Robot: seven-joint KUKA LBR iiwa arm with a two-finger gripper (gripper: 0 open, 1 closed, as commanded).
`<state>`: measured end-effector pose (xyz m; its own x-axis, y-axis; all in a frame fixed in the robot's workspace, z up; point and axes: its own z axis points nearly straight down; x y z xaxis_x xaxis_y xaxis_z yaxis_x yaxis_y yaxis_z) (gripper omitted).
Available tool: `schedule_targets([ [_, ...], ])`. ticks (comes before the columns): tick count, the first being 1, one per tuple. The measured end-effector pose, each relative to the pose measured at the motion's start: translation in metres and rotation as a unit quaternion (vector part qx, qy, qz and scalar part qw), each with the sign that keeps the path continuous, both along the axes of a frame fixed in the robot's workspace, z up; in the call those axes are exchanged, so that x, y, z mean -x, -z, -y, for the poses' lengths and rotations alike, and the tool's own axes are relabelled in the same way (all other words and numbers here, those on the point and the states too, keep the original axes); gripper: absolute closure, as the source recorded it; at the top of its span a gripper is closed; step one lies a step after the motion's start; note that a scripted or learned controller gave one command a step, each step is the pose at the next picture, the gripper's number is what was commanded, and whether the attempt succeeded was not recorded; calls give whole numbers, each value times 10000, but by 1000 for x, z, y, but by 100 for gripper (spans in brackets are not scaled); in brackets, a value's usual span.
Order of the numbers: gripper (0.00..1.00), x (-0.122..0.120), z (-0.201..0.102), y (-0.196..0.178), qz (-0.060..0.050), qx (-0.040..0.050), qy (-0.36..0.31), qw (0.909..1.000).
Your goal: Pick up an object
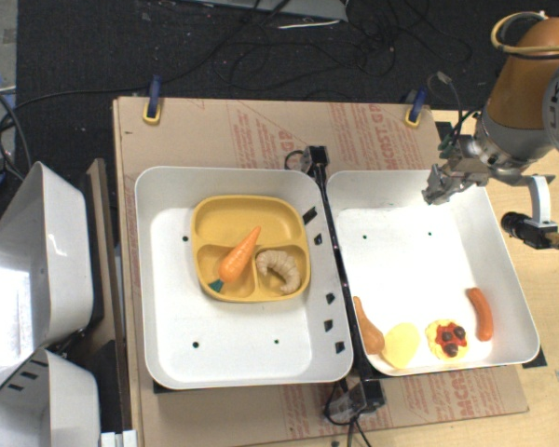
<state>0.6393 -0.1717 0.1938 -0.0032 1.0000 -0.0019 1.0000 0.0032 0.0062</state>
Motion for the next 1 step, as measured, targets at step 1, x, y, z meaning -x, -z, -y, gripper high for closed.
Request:
schedule_targets([
  [1,100,-2,0,-65,11,4,-2,10000],
])
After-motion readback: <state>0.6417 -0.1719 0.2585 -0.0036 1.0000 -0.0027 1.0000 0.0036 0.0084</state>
